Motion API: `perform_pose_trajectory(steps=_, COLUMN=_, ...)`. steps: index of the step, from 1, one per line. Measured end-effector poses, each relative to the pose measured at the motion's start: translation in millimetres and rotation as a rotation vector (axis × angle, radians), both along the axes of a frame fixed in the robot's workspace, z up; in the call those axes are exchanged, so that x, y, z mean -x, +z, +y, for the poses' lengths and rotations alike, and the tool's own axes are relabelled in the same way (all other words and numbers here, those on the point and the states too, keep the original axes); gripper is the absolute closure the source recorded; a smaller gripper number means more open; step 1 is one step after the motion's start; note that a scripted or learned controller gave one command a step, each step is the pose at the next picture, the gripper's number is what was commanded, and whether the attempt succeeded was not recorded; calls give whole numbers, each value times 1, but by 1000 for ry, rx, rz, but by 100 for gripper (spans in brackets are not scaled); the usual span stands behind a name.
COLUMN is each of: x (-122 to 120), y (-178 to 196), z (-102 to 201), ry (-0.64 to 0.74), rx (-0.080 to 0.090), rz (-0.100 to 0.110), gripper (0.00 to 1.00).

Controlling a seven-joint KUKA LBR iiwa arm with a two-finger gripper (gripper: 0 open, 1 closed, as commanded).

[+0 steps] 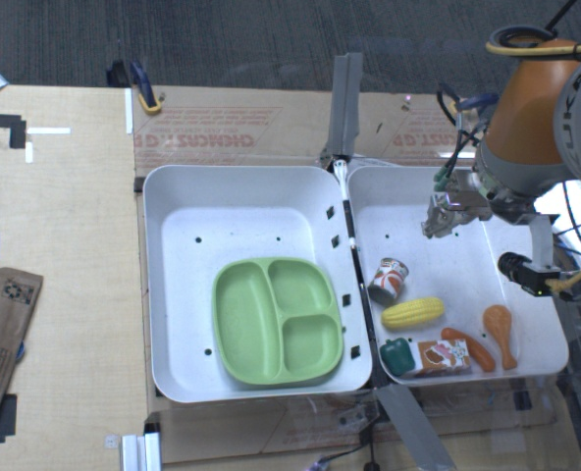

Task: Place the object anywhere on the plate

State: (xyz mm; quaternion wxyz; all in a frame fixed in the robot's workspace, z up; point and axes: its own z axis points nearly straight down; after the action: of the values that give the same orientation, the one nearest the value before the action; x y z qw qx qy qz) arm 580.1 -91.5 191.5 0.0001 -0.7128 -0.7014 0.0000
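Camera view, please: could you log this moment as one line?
pincer: above right bin, upper part | green plastic divided plate: left bin | yellow toy corn cob: right bin

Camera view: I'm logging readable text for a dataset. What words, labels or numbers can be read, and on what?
"CHEMCYZ" (roughly), upside down, red print on the cardboard behind the bins.
Small can: label blurred, unreadable.
Orange packet: print too small.
Brown paper bag: recycling mark, no legible words.

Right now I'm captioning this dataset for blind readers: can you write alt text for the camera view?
A green divided plate lies in the left white bin, while the robot's gripper hangs over the right white bin, which holds a small can, a corn cob, a carrot, a drumstick and a small box.
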Motion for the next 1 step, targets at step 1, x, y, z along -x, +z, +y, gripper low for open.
perform_pose_trajectory(steps=1, x=55, y=-65, z=-48, ry=244, rx=0, rz=2, gripper=100)
